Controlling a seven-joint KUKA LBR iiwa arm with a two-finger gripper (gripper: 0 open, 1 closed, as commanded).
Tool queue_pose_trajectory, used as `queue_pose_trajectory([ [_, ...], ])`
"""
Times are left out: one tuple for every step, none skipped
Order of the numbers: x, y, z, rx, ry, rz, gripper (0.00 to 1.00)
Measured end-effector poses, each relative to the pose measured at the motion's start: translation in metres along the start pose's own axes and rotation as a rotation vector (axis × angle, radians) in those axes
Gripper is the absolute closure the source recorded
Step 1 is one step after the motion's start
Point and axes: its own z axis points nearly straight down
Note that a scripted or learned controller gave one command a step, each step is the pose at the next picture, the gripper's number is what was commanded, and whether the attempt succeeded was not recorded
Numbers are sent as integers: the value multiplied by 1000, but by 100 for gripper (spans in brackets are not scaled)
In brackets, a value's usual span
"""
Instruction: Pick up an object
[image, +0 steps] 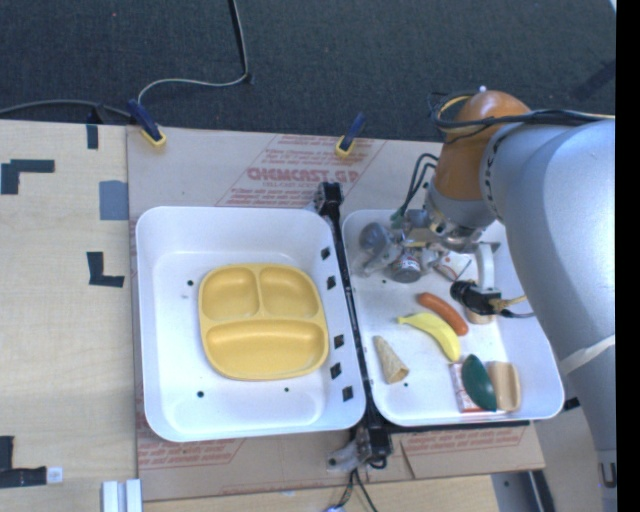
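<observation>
Arm (560, 190) enters from the right side of the camera view, grey link large in the foreground, orange band (470, 150) just above the wrist. Wrist angled down and toward the left. Gripper (400, 255) low at the far end of the arm; finger state not discernible

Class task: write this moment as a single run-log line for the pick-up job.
gripper: low over right bin, far end | grasp: none seen | banana, hot dog, cone: lying in bin | yellow tray: left bin
</observation>
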Motion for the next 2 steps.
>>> queue_pose_trajectory([
  [14,-39,-1,-46,-8,7,0],
  [13,-39,-11,-47,-10,8,100],
])
